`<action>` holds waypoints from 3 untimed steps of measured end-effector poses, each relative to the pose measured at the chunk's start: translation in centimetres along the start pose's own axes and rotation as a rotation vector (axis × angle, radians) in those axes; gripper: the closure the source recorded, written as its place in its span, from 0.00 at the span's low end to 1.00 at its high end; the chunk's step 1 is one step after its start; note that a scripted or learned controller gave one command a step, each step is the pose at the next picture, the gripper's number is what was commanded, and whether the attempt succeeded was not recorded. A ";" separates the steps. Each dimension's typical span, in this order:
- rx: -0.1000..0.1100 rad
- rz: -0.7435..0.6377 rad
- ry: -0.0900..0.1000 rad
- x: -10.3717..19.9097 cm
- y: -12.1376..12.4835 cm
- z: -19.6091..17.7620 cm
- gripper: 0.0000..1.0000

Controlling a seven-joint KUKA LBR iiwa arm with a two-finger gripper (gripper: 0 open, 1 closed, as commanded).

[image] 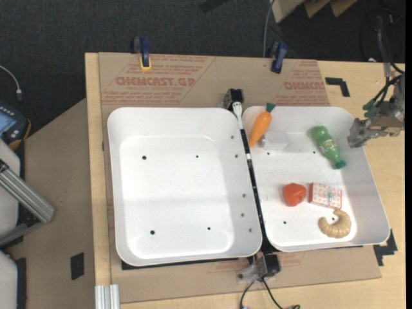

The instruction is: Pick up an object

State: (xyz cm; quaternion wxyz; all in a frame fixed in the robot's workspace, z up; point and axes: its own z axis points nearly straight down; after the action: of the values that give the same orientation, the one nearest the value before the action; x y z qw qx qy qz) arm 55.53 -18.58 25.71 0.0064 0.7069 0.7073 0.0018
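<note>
Croissant [336, 224], near right bin [367, 234] corner: probably light, soft; pinch mid-curve. Red block [294, 194], card [326, 196], bottle [327, 146], carrot [260, 127] also there. Gripper [364, 132] at far right rim; finger state unclear.

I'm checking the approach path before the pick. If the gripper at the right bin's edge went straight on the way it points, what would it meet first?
The gripper seems to point left and down into the right white bin. Likely first in that line is the green plastic bottle, lying just left of it, though height above the bin is unclear.
</note>
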 end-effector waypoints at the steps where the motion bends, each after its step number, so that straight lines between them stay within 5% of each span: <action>1: 0.016 0.004 0.007 -0.7 -6.3 1.2 1.00; 2: 0.002 -0.003 0.003 0.6 -2.5 -6.3 1.00; 3: 0.018 0.001 0.009 1.9 -5.7 0.6 1.00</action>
State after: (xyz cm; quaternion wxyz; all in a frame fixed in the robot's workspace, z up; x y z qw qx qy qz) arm 49.88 -16.69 25.08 -0.0034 0.7073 0.7069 -0.0015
